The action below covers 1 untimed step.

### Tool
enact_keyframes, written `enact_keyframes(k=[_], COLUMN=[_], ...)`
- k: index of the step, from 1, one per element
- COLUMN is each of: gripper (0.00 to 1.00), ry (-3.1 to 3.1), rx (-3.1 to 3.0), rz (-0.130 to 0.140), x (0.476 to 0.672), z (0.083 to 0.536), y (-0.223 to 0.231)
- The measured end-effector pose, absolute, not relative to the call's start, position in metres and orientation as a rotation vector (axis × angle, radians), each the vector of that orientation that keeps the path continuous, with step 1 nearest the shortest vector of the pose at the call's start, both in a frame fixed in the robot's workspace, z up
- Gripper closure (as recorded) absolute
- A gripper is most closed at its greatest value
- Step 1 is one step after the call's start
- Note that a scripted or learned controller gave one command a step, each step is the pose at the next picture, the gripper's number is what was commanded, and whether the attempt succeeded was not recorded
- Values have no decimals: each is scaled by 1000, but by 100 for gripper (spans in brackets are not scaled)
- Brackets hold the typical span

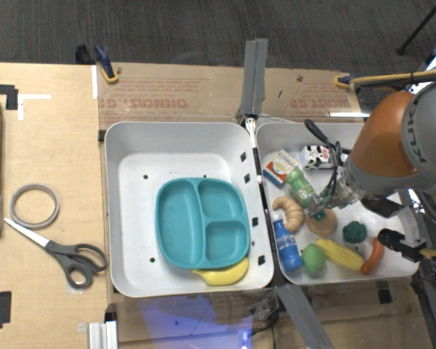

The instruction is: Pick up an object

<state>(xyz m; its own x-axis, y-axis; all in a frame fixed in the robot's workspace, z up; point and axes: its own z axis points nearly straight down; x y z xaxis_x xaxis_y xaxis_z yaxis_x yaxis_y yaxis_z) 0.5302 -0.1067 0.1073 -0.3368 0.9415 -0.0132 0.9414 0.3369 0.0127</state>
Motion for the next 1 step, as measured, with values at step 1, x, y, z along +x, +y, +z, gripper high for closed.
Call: enact_keyframes(k=[1], gripper=[100], ry=[2324], rx=[2114], rz=[-4], x=[540], z=[212], y=[-51])
